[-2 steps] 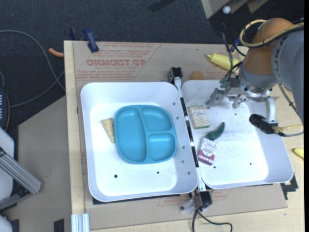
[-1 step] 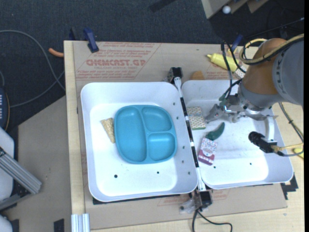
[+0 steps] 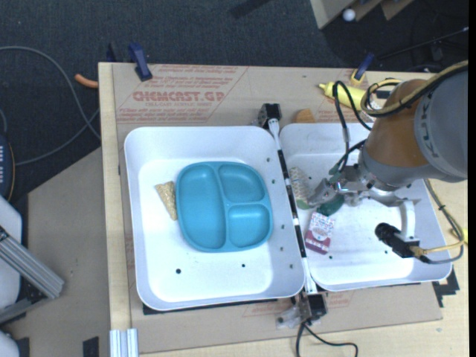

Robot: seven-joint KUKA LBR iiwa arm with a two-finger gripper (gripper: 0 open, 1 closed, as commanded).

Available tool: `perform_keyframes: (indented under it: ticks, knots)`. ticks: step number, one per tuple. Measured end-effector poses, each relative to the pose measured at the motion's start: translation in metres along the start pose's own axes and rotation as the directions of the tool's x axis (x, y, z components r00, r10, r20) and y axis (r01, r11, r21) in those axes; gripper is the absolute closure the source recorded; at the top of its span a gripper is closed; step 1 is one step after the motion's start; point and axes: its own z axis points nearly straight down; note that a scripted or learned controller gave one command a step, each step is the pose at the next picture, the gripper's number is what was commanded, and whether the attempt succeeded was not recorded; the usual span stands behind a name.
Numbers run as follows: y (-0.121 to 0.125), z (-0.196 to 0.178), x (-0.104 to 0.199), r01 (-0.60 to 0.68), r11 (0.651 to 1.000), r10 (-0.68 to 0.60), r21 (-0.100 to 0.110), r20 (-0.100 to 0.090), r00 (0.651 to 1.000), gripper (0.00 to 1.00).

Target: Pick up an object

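Camera view: small packet (image 3: 320, 233), white with dark red print, flat in the right bin (image 3: 372, 270) near its left wall, tilted; gripper (image 3: 329, 193) low just above it, beside a greenish wrapper (image 3: 300, 187); finger state cannot be told; left bin (image 3: 149, 199) holds a blue divided tray (image 3: 223, 204) and a tan sponge-like piece (image 3: 166, 195).

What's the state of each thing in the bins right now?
Blue three-compartment plastic plate: flat, right way up, in the left white bin.
Tan sponge-like piece: lying beside the plate's left edge.
Small red and white packet: lying flat in the right white bin, near the divider.
Gripper: low over the right bin's left side, just above the packet; grasp cannot be told.
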Motion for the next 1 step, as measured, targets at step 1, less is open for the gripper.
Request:
perform_keyframes:
  ticks: [1]
  knots:
    - [0.0006, -0.01, 0.0002, 0.0, 1.0, 0.0, -0.002, 0.0, 1.0, 1.0]
